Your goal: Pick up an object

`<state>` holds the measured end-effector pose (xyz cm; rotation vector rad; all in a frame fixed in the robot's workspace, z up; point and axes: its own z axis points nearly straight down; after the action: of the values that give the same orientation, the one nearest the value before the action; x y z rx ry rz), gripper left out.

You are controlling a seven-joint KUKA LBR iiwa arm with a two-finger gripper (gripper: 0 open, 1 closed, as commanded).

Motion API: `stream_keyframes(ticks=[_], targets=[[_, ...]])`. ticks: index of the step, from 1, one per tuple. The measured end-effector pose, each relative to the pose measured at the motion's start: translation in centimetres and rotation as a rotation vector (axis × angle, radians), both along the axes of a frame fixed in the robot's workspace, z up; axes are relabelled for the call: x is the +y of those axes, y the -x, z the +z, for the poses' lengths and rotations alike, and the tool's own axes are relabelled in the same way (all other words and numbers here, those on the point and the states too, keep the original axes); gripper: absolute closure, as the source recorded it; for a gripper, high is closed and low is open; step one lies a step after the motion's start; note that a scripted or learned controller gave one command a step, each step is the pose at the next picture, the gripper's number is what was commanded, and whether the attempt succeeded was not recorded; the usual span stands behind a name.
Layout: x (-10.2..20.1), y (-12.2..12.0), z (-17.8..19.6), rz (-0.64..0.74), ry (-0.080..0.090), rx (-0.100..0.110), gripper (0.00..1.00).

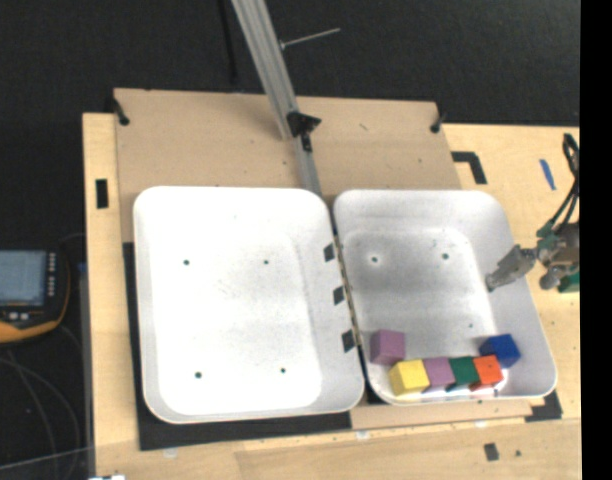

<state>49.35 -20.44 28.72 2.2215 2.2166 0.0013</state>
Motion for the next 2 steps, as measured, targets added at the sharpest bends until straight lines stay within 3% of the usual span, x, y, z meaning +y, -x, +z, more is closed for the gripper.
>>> stream_keyframes(ticks=[1,2], targets=[[4.72,0.54,-3.91,0.009,-0.003,0.005,0.00],[4.45,0.53,-3.71,0.002,-0.001,0.001,0.00]])
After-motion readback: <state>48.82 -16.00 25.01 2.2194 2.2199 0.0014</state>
